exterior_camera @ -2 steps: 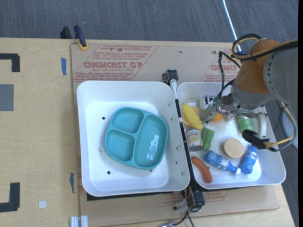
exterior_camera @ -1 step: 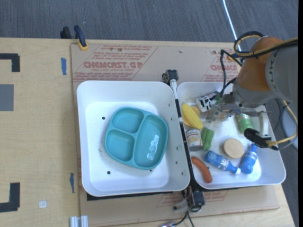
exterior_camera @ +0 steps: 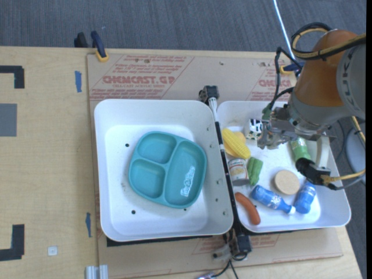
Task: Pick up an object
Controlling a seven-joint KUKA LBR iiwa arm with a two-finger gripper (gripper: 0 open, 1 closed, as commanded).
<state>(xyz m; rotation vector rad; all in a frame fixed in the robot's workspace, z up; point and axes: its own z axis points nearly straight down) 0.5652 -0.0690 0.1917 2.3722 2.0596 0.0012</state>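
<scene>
The right bin (exterior_camera: pixel 340 213) holds several toys: a yellow corn cob (exterior_camera: pixel 235 142), a small tin can (exterior_camera: pixel 237 168), a green pepper (exterior_camera: pixel 254 170), a red sausage (exterior_camera: pixel 249 208), a blue bottle (exterior_camera: pixel 269 199), a second blue piece (exterior_camera: pixel 305 198), a tan round biscuit (exterior_camera: pixel 286 182), a green bottle (exterior_camera: pixel 300 149) and a black-and-white cow figure (exterior_camera: pixel 253 128). My gripper (exterior_camera: pixel 268 138) hangs low over the bin's back half, between the cow and the green bottle, just right of the corn. Nothing shows between its fingers.
The left bin (exterior_camera: pixel 110 156) holds a teal three-compartment plate (exterior_camera: pixel 167 168). A black clamp (exterior_camera: pixel 209 93) sits at the back where the bins meet. Cables (exterior_camera: pixel 325 178) trail from the wrist over the right bin's right side. Cardboard lies under both bins.
</scene>
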